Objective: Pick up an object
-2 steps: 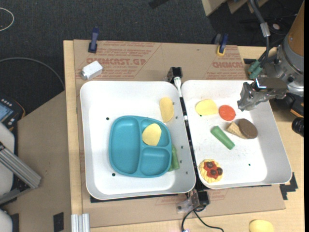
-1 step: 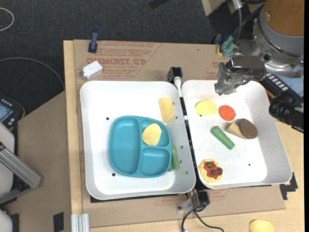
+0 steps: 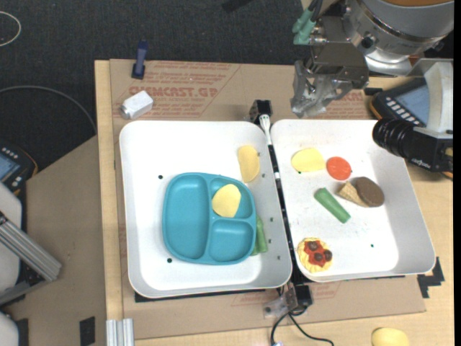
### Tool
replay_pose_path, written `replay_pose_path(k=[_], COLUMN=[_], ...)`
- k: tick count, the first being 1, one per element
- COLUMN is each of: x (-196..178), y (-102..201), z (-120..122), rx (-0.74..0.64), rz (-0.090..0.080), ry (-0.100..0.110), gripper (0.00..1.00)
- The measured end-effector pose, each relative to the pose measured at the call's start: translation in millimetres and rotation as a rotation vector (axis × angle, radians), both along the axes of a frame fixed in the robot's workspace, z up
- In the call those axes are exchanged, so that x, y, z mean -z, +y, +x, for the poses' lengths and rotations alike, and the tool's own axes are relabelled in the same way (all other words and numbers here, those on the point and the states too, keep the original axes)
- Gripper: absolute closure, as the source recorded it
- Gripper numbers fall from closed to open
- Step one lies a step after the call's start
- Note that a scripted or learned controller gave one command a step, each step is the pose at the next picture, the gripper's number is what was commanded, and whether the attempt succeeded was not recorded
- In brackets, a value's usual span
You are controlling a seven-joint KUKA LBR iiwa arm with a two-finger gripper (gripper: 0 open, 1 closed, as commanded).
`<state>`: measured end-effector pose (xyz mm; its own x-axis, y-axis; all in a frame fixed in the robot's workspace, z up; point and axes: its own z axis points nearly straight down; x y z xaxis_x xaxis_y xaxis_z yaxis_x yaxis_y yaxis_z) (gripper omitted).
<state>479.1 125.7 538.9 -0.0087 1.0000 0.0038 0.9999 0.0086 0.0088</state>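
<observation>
Table point(image 3: 108, 193): cardboard-topped, bearing two shallow white bins side by side; arm point(image 3: 403, 6) reaching in over its far right corner, grey with an orange band.

Left bin point(image 3: 137, 157): holds a blue divided plate point(image 3: 189, 218) with a yellow piece point(image 3: 227, 200) lying in one compartment; a pale yellow oblong point(image 3: 248, 163) lies on the bin floor near the right wall, long axis running far to near; a green sliver point(image 3: 260, 238) sits wedged between plate and right wall.

Right bin point(image 3: 410, 222): holds the likely candidates for the pick; a brown-and-tan piece point(image 3: 364, 192) toward the right side; a yellow blob point(image 3: 307, 160) toward the far left corner; a green stick point(image 3: 332, 205) near the middle, long axis slanting from far-left to near-right; an orange-red disc point(image 3: 338, 168) just beside the yellow blob; a small pizza-like round point(image 3: 315, 254) at the near left corner.

Gripper point(image 3: 315, 101): hangs just beyond the far edge of the right bin, over the cardboard; jaws point downward, whether spread or pressed together cannot be told; nothing seen between them.

Governing relation: the yellow blob is the nearest item, lying directly toward the near edge from the jaws; by judgement a short advance and descent would reach it.
</observation>
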Motion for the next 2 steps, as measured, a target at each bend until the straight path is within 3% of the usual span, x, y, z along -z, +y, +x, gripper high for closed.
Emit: replay_pose_path(k=[1, 2], x=[153.2, 222.8], y=[-23.4, -82.1], z=[-1.3, -0.7], rx=[0.013, 0.016], rz=[-0.009, -0.006], ry=[0.026, 0.019], gripper=[1.00, 1.00])
